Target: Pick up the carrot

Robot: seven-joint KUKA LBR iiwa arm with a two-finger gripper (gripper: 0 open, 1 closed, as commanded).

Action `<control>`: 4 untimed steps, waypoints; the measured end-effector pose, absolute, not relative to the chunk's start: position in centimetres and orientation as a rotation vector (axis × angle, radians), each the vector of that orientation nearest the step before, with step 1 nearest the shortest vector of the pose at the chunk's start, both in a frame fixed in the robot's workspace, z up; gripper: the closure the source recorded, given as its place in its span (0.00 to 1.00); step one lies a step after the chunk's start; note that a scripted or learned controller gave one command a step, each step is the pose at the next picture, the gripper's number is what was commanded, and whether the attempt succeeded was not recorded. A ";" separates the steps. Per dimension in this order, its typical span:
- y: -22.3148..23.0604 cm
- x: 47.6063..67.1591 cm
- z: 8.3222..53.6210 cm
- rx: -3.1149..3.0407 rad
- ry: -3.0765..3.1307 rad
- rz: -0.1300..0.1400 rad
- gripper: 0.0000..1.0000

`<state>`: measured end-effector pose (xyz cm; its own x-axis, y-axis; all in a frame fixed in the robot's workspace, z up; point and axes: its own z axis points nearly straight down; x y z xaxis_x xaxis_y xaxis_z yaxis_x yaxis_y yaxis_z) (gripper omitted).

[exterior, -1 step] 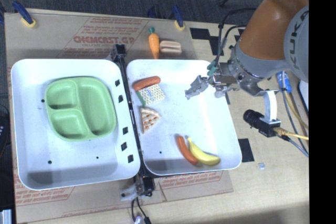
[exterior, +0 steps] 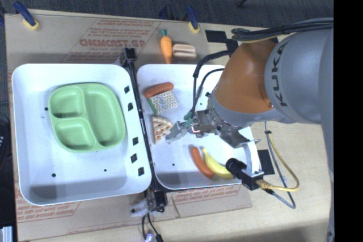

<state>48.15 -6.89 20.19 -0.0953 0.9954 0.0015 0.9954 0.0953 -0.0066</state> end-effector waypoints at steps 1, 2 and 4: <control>-12.8 56.3 25.0 -2.168 -2.274 0.002 0.00; -10.5 61.8 9.5 -2.386 -2.048 -0.005 0.00; -12.6 54.4 9.1 -2.288 -2.147 0.004 1.00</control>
